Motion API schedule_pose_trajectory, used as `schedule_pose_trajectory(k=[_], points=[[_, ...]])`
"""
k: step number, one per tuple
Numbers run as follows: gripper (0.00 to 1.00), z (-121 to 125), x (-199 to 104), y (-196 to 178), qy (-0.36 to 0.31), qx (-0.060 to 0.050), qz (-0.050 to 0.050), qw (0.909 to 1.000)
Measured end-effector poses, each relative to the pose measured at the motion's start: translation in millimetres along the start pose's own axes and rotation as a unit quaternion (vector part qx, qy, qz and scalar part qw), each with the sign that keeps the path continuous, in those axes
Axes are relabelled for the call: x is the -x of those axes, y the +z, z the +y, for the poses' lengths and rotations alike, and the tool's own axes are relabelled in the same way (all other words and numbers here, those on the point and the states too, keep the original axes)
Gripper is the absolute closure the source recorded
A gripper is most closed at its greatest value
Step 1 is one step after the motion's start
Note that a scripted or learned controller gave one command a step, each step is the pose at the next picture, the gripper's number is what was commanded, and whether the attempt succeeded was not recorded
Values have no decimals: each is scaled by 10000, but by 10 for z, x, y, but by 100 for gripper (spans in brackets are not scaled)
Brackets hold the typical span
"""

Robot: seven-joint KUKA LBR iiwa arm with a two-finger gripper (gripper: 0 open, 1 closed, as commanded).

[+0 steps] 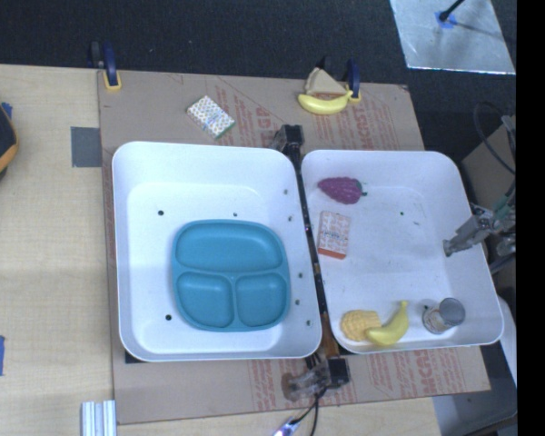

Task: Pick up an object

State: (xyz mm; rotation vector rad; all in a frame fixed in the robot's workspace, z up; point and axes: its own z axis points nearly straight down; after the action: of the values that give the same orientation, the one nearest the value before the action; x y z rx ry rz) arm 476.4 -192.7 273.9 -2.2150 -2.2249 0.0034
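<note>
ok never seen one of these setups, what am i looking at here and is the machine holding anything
This is one picture from a camera fixed above a workbench, looking down at a slant. Two shallow white bins sit side by side. The left bin holds a blue divided plate. The right bin holds a purple toy fruit, a small card, a piece of toy corn, a yellow banana and a small metal can. Behind the bins lie another banana and a patterned packet. The machine is a robot arm reaching in from the right; its gripper sits at the right bin's edge. Nothing can be seen held in it. Its job is to pick something up.
</note>
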Motion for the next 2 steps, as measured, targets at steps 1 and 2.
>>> schedule_pose_trajectory(k=[1, 2], points=[[0, 358, -313, 1360, -6, -13, 3, 10000], [0, 1015, -801, 1821, -10, 1, -4, 10000]])
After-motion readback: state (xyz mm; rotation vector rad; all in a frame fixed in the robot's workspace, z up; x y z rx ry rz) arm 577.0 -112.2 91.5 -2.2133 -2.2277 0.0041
